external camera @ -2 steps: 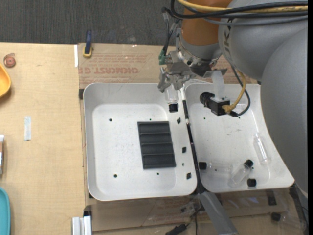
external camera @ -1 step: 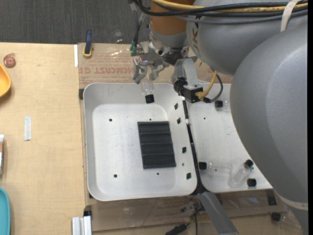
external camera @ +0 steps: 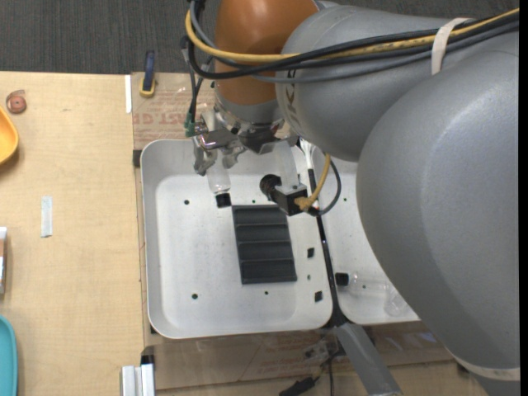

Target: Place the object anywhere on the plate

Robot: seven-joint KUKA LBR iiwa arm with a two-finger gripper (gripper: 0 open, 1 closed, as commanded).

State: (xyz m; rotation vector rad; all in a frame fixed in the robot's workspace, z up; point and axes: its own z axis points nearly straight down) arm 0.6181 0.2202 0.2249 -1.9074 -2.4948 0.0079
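A black ribbed rectangular plate [external camera: 266, 242] lies flat in the middle of the left bin [external camera: 165, 246]. A small object [external camera: 221, 196], clear with a dark end, rests on the bin floor just beyond the plate's far left corner. My gripper [external camera: 214, 162] hangs over the far part of this bin, right above the small object. Its two metal fingers [external camera: 200, 163] stand apart, and I see nothing held between them. The arm's orange band and grey body cover the far rim and most of the right bin.
The right bin [external camera: 363, 304] holds a clear item [external camera: 389, 297] and a small dark piece [external camera: 341, 280] near its front. A black cable [external camera: 323, 254] runs along the wall between the bins. An orange thing [external camera: 5, 139] and a teal thing [external camera: 5, 355] sit on the wooden bench at left.
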